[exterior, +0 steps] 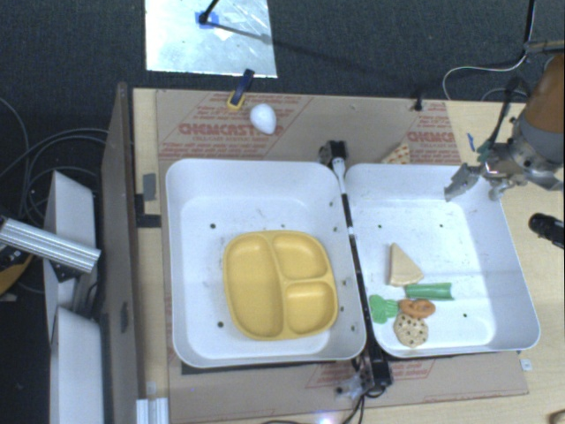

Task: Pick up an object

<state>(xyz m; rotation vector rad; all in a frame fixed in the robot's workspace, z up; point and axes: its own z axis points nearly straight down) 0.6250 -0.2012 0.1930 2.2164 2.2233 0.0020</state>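
Nearest to me, at the near edge of the right bin (508, 237), lies a cookie (410, 329), one of five small play-food pieces gathered there.

Going from the left: the left bin (190, 201) holds one yellow tray (281, 283) with three compartments. It lies flat in the middle, and I think it was simply set down there, too wide for an easy grasp. Beyond the bins, on the cardboard at the far side, I see one white ball (263, 117) and one small yellow and blue thing (238, 91); what it is I cannot tell.

In the right bin I count one cookie, one round green piece (381, 308), one small orange piece (417, 307), one green stick (429, 291) and one pale wedge (403, 266). They lie close together near the left wall, some touching. Any of them could be the object to pick, and the wedge, a little apart on the far side, looks to me the easiest.

At the far right corner of this bin the gripper (475, 184) hangs with its two fingers spread apart and nothing between them. It is well apart from the pieces, so I judge the pick is not yet begun.
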